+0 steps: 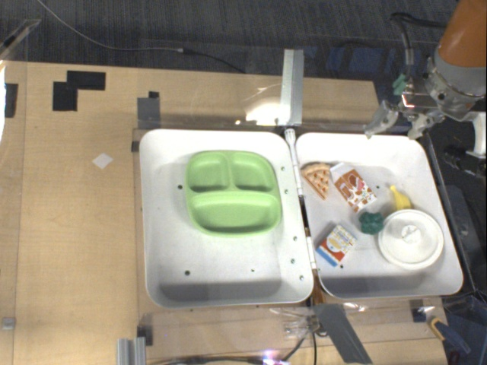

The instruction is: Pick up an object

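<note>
Approach step, nothing lifted yet: pincer [397, 121] hangs above the far edge of the right bin [426, 152], fingers spread apart, holding nothing. Nearest candidate, a red-and-white carton [354, 188], lies in the bin's far-left part beside a pizza slice [317, 179]. Next move calls for coming inward and down over it.

You see a pale wood-look bench top [68, 226], matt. Both white bins [163, 280] look like smooth plastic with a faint sheen. The green divided plate [232, 191] is matt plastic. The white bowl [411, 237] looks glossy. The small carton [335, 245] looks like printed card.
</note>
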